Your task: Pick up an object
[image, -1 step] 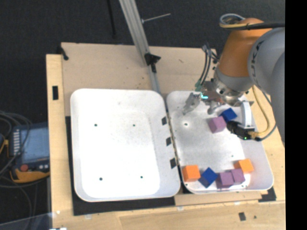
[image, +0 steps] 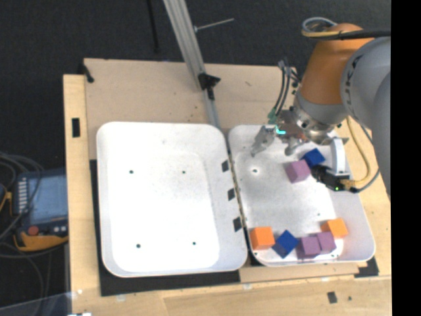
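**Arm over right bin, no block lifted yet**

On the tabletop (image: pixel 158 87), two shallow white bins sit side by side. The left bin (image: pixel 164 196) carries nothing but a few dark specks; the right bin (image: pixel 289 203) holds all the blocks, so any pick must come from there. The grey arm (image: pixel 368 71), with its orange band (image: pixel 325 64), reaches in from the right and bends down over the far end of the right bin.

The hand (image: pixel 279 137) hangs low near that bin's far edge, tilted toward the bin's middle. Whether it is released or clenched cannot be told from this angle, and no block is seen in it.

Blocks, by group: along the near wall lie an orange block (image: pixel 262 237), a blue block (image: pixel 285 243), two purple blocks (image: pixel 317 245) touching each other, and a second orange block (image: pixel 337 227), likely crowded there by the bin's slope or past handling. Nearer the hand sit a lone purple block (image: pixel 298 170) and a second blue block (image: pixel 313 157), just beside the wrist. These two look the likeliest targets.
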Robot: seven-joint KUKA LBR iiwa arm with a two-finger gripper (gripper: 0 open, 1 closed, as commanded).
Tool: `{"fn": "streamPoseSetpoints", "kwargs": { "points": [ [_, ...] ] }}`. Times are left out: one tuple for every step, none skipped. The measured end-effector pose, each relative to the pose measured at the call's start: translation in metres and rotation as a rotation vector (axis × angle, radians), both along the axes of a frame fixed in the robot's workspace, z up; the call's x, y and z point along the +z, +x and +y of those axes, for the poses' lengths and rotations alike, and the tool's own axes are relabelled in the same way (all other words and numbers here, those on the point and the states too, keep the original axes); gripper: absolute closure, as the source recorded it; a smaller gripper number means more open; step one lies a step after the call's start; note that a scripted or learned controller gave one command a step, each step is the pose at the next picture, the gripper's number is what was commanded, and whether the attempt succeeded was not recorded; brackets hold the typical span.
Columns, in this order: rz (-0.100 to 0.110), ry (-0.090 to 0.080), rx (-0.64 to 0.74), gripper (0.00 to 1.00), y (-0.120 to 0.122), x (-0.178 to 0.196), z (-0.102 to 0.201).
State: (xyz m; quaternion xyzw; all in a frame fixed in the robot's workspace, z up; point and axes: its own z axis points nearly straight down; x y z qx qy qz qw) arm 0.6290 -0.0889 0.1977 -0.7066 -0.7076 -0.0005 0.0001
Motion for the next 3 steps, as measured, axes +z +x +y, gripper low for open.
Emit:
{"fn": "streamPoseSetpoints", "kwargs": {
  "points": [
    [0.006, -0.003, -0.003, 0.0, -0.003, -0.056, -0.011],
    [0.001, -0.003, -0.005, 0.0, -0.003, -0.102, -0.013],
    [-0.005, -0.002, -0.011, 1.0, -0.002, -0.089, -0.013]
  ]
}}
